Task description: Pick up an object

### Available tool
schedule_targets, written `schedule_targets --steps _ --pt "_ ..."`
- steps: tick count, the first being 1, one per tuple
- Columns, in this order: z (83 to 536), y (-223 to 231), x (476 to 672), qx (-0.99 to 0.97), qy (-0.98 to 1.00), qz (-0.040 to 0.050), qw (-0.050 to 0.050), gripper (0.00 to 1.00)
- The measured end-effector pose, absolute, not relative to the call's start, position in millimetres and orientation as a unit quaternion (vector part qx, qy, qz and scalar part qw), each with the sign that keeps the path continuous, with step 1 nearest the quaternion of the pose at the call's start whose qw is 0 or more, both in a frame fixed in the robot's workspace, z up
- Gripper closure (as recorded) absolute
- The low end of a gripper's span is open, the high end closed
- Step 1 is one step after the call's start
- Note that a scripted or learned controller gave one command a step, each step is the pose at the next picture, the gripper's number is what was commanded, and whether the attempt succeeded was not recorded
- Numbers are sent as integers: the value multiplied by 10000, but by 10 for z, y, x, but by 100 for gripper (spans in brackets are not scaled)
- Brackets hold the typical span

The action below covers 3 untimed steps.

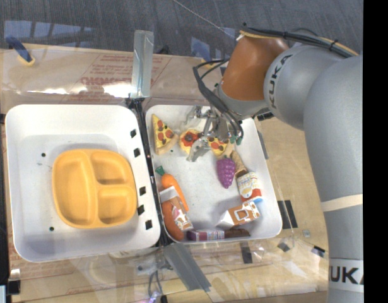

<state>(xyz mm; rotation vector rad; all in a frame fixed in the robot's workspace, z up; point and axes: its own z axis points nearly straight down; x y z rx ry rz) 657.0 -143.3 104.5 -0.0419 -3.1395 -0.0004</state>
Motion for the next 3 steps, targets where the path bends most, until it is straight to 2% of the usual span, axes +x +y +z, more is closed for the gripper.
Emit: schedule_targets --steps 1,2,3 --pt "1265 -2095 6323 -636 -9980 3 15 0" --pt "898 -2083 5404 -567 -9984 -11 21 0" --pt "902 -2065 4821 -1303 -9915 -14 13 0"
